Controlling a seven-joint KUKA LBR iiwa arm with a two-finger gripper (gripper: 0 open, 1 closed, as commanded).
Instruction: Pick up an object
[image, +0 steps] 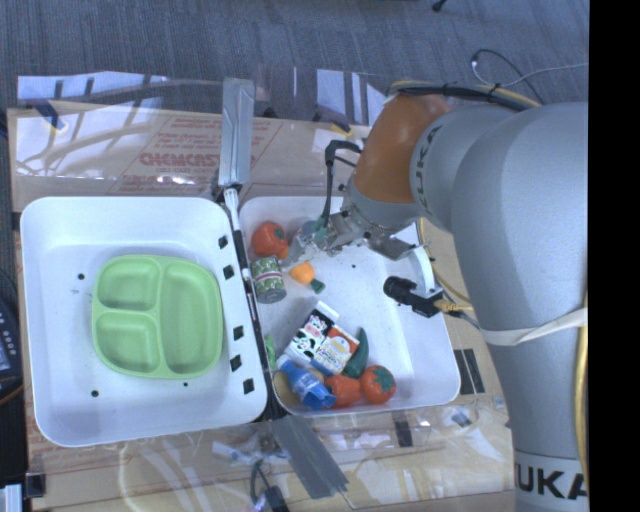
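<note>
A: What's in the left bin (50, 300)?
B: A green tray (157, 316), lying flat.
A: And the right bin (432, 340)?
B: A can (267, 278) by the left wall, a tomato (267, 240) just beyond it, an orange bit (301, 272) beside them. At the near edge: a carton (320, 343), blue bottle (303, 384), green pepper (358, 352) and two red-orange pieces (377, 384).
A: The gripper (322, 234)?
B: Low at the far end, close to the tomato. I cannot tell whether it grasps anything.
</note>
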